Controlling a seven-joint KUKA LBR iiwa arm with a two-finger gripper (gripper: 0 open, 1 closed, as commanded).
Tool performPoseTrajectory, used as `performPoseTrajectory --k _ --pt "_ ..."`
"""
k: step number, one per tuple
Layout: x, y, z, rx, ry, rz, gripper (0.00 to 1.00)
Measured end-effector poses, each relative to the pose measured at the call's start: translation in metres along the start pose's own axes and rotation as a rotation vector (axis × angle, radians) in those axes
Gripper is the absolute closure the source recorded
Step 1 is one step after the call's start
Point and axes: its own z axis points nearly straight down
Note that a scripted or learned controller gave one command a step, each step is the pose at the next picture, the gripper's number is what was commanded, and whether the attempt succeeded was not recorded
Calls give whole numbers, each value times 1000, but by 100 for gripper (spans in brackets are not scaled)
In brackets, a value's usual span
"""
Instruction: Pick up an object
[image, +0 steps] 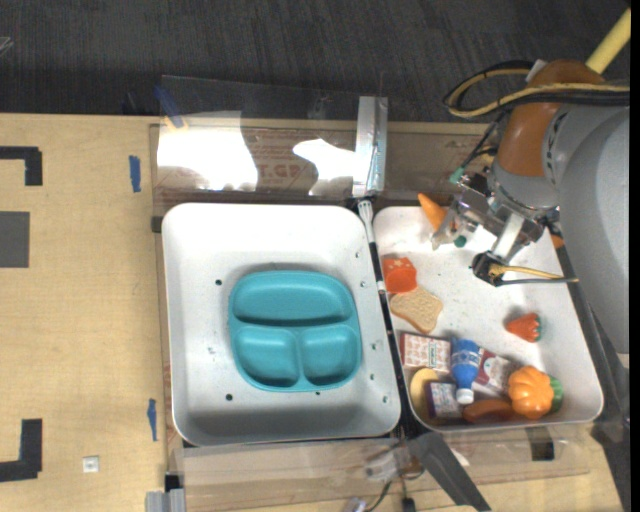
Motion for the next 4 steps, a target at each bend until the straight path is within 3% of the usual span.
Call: performPoseTrajectory --k 1,2,3,4 --pt "38 -17 -64 -30 25 493 0" --pt "-20 -66 4 -19 20 702 0" --pt "47 -34 -64 -26 33 782 0" --pt "53 -42 -61 -23 28 785 0"
